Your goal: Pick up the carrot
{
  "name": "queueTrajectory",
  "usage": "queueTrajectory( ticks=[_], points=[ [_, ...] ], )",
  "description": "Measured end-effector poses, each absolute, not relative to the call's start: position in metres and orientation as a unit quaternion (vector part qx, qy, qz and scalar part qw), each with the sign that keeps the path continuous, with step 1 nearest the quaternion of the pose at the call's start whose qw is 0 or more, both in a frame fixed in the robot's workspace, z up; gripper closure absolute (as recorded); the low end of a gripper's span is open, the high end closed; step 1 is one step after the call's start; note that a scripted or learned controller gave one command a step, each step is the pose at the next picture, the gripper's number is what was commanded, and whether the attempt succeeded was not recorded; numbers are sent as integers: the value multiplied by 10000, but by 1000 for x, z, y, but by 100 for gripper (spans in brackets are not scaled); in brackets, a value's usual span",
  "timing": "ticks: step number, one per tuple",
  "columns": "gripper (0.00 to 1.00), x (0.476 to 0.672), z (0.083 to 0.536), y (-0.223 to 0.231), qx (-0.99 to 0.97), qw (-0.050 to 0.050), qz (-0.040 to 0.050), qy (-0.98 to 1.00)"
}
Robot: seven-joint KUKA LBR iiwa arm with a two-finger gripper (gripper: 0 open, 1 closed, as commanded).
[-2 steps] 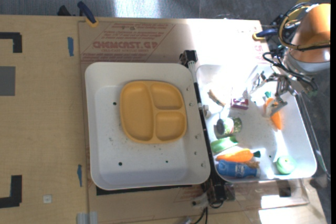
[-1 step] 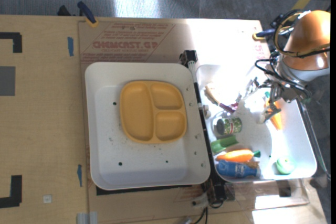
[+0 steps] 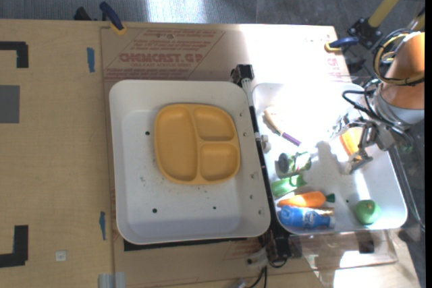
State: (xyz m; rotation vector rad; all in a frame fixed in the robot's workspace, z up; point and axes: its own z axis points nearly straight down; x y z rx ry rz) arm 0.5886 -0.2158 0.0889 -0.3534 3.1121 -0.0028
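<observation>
- The two-finger tool (image 3: 360,145) is seen at the right side of the right-hand shallow white bin (image 3: 395,175), hanging below the grey arm with its orange band (image 3: 405,71); whether its prongs are apart or together cannot be told from this slant, and nothing can be made out between them.
- Just beside the tool, a small orange-and-yellow block (image 3: 349,141) is noted; it should not be mistaken for the target.
- The task's thing, the orange tapered carrot with a green tip (image 3: 307,199), is found lying flat near the front of the same bin, well apart from the tool.
- It is hemmed in: a blue-and-white plastic bottle (image 3: 307,218) is touching or just beside it in front, and a green can-like object (image 3: 294,164) sits near, behind it.
- A round green fruit (image 3: 366,211) is seen to the carrot's right, apart from it.
- Judged from here, the approach is not yet made. A good grasp would probably be made from above, across the carrot's narrow width at mid-body, so that the bottle is not caught.
- On the surface, the left white bin (image 3: 128,165) is seen carrying a yellow divided plate (image 3: 197,143), and it can be left alone.
</observation>
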Motion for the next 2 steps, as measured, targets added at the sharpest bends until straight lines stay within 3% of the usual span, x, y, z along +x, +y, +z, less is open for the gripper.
queueTrajectory(
  ticks=[1, 2],
  points=[
    [0, 649, 238, -202, -2046, 115, -41, 9788],
    [0, 552, 102, -183, -1060, -30, 29, 9944]
  ],
)
